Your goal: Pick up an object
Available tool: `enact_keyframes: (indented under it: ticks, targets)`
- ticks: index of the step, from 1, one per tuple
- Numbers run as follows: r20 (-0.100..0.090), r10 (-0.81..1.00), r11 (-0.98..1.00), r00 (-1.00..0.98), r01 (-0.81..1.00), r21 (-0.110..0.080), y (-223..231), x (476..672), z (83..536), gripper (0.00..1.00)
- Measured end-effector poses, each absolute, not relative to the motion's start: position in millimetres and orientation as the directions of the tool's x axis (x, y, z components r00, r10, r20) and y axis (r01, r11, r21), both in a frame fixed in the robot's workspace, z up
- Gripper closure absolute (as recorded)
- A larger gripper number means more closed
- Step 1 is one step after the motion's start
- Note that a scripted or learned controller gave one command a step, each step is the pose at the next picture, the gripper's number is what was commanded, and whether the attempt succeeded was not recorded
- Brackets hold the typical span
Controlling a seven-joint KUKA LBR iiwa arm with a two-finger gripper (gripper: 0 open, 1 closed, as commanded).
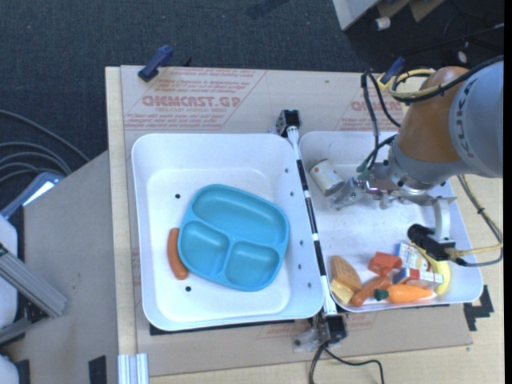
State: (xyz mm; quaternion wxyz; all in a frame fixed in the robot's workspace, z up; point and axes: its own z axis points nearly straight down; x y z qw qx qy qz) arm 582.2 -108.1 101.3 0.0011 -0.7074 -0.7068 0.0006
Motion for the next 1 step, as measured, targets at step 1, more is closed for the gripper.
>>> enact_keyframes:
  ticks: [1]
  targets:
    - [0.0, 1.0, 0.0, 0.0, 1.0, 0.0, -101.8, 600.7, 84.4, 0.0]
